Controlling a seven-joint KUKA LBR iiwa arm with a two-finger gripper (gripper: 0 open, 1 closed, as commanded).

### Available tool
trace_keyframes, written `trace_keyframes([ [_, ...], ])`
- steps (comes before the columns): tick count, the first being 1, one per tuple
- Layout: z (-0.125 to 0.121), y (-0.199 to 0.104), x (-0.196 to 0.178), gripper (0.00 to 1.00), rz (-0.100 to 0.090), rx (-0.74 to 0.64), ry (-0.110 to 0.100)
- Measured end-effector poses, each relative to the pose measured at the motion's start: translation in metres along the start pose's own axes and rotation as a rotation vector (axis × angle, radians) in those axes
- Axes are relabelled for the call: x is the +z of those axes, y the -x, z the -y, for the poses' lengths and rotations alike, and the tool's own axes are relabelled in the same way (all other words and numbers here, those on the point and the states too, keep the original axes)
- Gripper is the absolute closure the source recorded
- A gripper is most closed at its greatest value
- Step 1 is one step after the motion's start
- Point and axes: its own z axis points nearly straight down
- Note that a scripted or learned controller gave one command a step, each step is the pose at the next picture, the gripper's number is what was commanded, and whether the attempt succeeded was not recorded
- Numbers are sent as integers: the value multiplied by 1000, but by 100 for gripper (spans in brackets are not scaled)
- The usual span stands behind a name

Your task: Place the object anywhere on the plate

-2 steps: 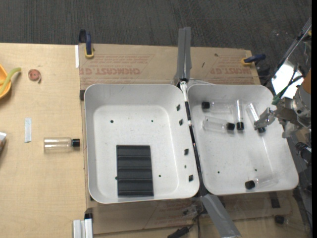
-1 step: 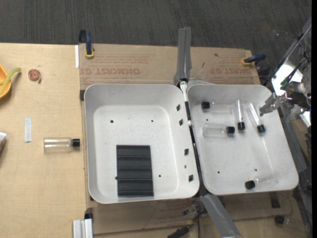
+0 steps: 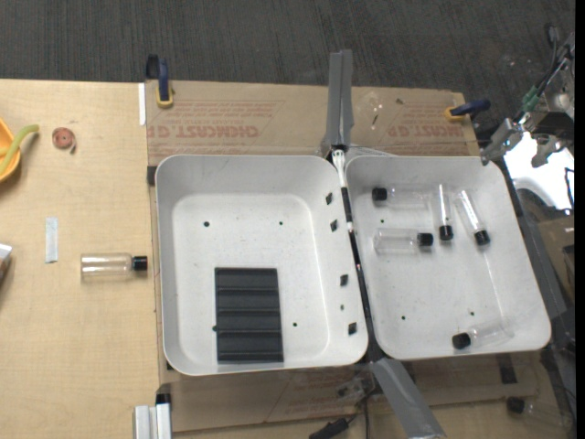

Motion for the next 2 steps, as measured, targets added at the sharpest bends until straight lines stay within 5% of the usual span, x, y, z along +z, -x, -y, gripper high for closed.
trace_keyframes([
  [1,56,7,-155,0,-1,-153,-1],
  [2,4,14,-160,0,-1,-15,-1],
])
